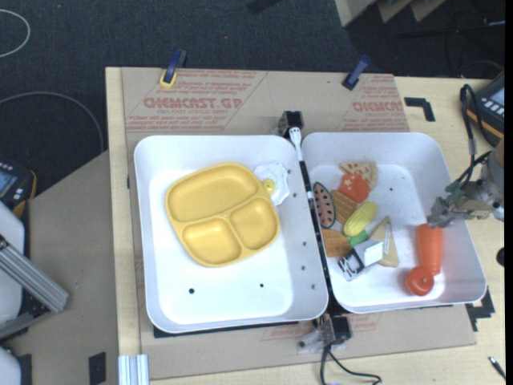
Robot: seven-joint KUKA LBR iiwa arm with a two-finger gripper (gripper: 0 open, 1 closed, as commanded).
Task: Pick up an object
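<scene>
The right bin [401, 155] holds a pile of toy food: a pizza slice [358, 169], a red piece [353, 188], a dark seeded slice [322, 205], a yellow corn cob [361, 216], a pale wedge [388, 249] and a small black and white item [358, 261]. An orange-red bottle-shaped toy [426, 259] lies near that bin's right wall. My gripper [443, 212] comes in over the right rim and hangs just above the top end of the orange-red toy. Nothing shows held in it.
The left bin [160, 295] carries a yellow divided plate [220, 213] with a fried-egg toy [271, 180] at its upper right corner. A black divider clamp [290, 122] sits between the bins. Cables and a device [487, 107] are at the right edge.
</scene>
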